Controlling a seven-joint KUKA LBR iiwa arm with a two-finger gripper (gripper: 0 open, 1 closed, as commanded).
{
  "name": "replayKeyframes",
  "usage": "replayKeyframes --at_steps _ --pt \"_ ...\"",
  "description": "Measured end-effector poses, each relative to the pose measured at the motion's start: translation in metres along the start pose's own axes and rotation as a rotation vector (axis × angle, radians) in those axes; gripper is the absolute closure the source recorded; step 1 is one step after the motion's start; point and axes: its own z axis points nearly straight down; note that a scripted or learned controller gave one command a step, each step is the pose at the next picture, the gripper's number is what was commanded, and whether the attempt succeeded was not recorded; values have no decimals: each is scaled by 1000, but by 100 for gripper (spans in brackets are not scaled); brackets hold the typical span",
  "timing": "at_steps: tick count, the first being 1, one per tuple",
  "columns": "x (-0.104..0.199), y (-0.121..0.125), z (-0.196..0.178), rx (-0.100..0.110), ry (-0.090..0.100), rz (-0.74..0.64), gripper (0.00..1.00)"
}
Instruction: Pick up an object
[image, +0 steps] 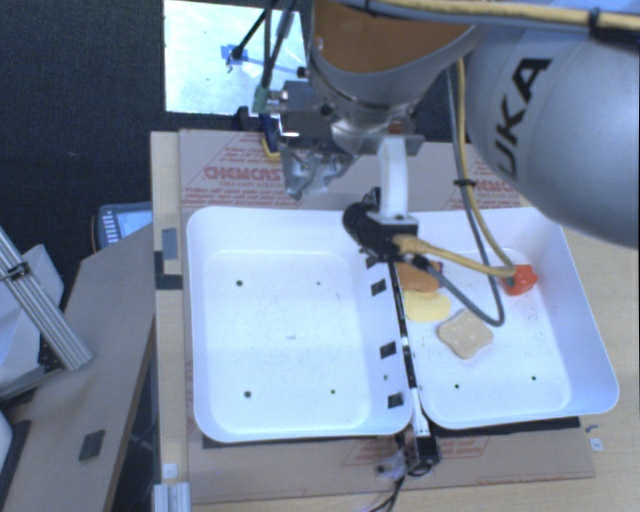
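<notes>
Under both bins (290, 340), brown board (222, 150) with red "CHEMCAST".

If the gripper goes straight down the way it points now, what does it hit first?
Probably the far rim of the left bin or the cardboard behind it: the gripper hangs over that edge. Height is hard to judge from this slant.

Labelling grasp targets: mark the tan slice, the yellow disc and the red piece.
tan slice (465, 337), camera view, centre of top face.
yellow disc (430, 309), camera view, its visible middle.
red piece (522, 280), camera view, its middle.
</notes>
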Motion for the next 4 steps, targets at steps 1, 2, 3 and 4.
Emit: replayKeyframes --at_steps 1,2,3,4 --pt "-2 16 -81 -11 4 1 100" --pt "-2 15 -76 -3 1 1 0" --pt "-1 16 -88 -5 2 -3 100" --pt "-89 -70 -77 -2 0 12 100"
